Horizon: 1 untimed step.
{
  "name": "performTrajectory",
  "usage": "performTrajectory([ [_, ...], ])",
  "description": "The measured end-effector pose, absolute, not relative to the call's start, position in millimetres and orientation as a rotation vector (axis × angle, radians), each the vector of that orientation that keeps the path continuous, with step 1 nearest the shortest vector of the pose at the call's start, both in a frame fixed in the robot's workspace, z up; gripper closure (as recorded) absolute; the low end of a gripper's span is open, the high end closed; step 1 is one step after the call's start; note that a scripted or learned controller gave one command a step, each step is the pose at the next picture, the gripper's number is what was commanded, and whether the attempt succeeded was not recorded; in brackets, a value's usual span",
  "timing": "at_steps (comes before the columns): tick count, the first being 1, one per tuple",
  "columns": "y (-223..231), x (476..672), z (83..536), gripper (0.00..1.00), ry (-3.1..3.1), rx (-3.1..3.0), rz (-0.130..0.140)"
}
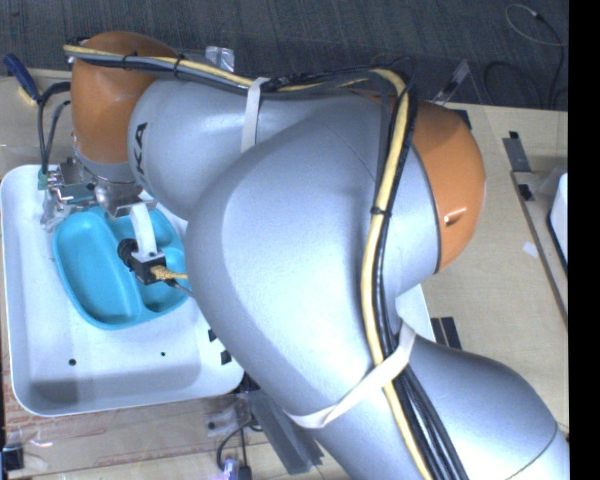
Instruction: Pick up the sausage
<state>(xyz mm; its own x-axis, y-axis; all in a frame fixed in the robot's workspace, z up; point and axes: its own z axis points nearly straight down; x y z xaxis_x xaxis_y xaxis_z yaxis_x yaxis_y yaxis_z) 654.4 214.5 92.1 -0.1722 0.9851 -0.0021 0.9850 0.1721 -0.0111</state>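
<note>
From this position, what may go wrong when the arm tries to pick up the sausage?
1. The big grey arm covers much of the view, so a grasp may be hard to check.
2. The claw hangs at the rim of the blue plastic bowl in the shallow white bin; descending, it might strike or tip the bowl.

Smooth satin grey arm casing (310, 268), glossy orange band (105, 93), glossy white plastic bin (40, 368), shiny blue plastic dish (100, 268), matt dark carpet (280, 8)

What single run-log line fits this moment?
arm: over left bin | pincer: above blue bowl | sausage: unseen
</note>
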Motion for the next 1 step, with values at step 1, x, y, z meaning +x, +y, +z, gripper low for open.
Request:
performTrajectory([
  [1, 214.5, 654.4, 91.7, 0.00, -2.401, -2.018, 0.015],
])
